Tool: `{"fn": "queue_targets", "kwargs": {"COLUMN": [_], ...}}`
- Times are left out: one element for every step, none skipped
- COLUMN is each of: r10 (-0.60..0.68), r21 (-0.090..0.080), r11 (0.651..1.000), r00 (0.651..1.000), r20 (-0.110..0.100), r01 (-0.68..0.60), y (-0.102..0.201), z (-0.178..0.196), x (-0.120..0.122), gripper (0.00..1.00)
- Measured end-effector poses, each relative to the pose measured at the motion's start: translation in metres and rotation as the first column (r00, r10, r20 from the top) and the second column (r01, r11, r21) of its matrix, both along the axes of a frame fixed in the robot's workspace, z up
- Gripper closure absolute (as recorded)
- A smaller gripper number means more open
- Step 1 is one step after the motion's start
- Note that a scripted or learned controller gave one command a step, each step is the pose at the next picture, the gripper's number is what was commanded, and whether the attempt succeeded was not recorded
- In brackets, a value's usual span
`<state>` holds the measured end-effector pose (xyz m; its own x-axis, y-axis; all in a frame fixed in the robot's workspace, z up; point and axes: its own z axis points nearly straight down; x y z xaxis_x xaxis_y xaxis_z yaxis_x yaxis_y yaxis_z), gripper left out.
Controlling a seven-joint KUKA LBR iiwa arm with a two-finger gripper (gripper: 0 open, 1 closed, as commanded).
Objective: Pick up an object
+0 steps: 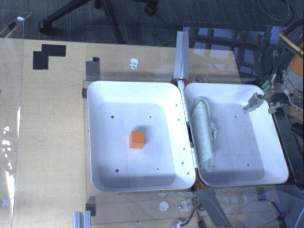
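I see the claw at right over the right bin, jaws apart, holding nothing. The cube sits mid-left bin; a cloth lies right. Pale wooden tabletop, dark carpet above.

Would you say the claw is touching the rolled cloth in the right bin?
Apart. The camera view shows bare white bin floor between the claw and the rolled cloth.

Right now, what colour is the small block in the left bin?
Orange. The block shows plainly in the camera view, sitting on the white floor of the left bin.
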<state>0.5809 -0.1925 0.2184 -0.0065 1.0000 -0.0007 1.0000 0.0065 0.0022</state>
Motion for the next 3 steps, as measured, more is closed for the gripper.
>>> {"fn": "queue_targets", "kwargs": {"r10": [0.015, 0.018, -0.11], "r21": [0.0, -0.001, 0.0], "r11": [1.0, 1.0, 0.994], "r00": [1.0, 1.0, 0.994], "r20": [-0.002, 0.004, 0.003], "r01": [-0.015, -0.018, 0.11], "y": [-0.013, -0.012, 0.034], "z": [-0.101, -0.09, 0.003], "x": [0.01, 0.013, 0.027], "gripper": [0.0, 1.0, 1.0]}}
